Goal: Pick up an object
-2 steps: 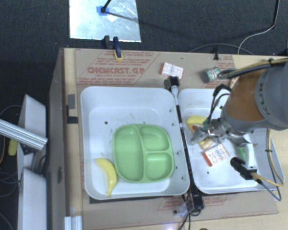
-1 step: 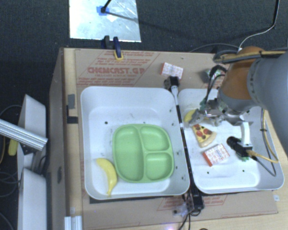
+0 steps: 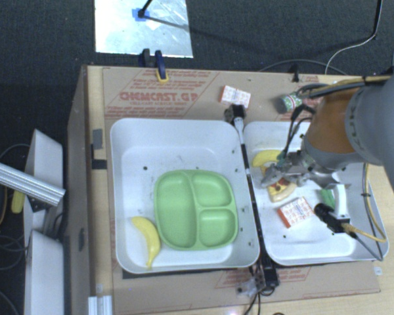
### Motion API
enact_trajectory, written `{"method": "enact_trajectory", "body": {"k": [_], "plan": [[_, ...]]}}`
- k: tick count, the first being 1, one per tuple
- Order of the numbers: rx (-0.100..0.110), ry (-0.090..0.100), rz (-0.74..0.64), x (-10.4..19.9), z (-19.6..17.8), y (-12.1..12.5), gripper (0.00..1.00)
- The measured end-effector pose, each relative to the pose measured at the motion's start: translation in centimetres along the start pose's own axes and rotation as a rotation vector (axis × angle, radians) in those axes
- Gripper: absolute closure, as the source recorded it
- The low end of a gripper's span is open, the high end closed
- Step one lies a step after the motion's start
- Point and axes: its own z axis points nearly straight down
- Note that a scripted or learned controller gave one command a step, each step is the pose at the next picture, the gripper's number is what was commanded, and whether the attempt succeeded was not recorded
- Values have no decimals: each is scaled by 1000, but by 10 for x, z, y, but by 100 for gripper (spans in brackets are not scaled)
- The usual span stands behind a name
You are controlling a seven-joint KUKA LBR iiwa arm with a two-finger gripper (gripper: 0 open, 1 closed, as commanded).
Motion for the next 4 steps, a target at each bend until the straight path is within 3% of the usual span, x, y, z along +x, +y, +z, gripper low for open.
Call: {"method": "enact_trajectory", "body": {"k": [1, 2, 3, 4], "plan": [[1, 0, 0, 5, 0, -5, 0], [25, 2, -5, -28, 4, 85, 0], [27, 2, -10, -27, -7, 86, 100], [-4, -1, 0, -15, -102, 10, 100]]}}
